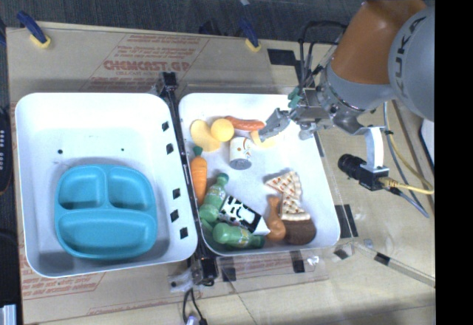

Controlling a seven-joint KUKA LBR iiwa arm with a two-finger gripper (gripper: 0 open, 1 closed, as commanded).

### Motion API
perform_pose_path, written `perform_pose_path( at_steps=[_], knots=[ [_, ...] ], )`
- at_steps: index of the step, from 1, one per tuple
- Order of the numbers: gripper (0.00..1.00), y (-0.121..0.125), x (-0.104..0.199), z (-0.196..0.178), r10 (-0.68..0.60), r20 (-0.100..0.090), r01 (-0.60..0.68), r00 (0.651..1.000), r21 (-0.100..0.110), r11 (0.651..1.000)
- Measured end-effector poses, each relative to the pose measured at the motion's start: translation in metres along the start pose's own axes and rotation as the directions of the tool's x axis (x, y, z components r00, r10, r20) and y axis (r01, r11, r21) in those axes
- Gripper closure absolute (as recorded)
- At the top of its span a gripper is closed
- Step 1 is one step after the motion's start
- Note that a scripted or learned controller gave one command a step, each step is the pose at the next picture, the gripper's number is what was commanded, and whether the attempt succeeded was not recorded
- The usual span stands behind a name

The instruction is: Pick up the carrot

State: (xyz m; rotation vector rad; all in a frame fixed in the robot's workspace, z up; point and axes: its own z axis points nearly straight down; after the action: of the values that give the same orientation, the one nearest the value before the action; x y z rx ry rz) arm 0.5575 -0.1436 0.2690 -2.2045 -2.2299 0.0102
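— Where do we find the carrot (199, 177)?

— Against the left wall of the right bin (318, 168), beside the green bottle (213, 199).

— And our gripper (275, 124)?

— Over the far right of that bin, well apart; we cannot tell its state.

— How will it handle?

— We judge it light, stiff and smooth; take it across the thick upper middle.

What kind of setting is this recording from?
Likely a robot lab test bench: two white bins clamped on cardboard-covered board, toy food such as a carrot, and loose cables beside the arm.
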Motion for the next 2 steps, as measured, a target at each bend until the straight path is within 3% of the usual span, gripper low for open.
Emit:
perform_pose_path(
  at_steps=[1, 2],
  knots=[
    [0.0, 0.039, 0.047, 0.113, -0.052, -0.001, 0.052, 0.999, 0.01, 0.999],
    [0.0, -0.008, 0.047, 0.157, 0.135, -0.001, -0.135, 0.991, 0.004, 0.991]
  ],
)
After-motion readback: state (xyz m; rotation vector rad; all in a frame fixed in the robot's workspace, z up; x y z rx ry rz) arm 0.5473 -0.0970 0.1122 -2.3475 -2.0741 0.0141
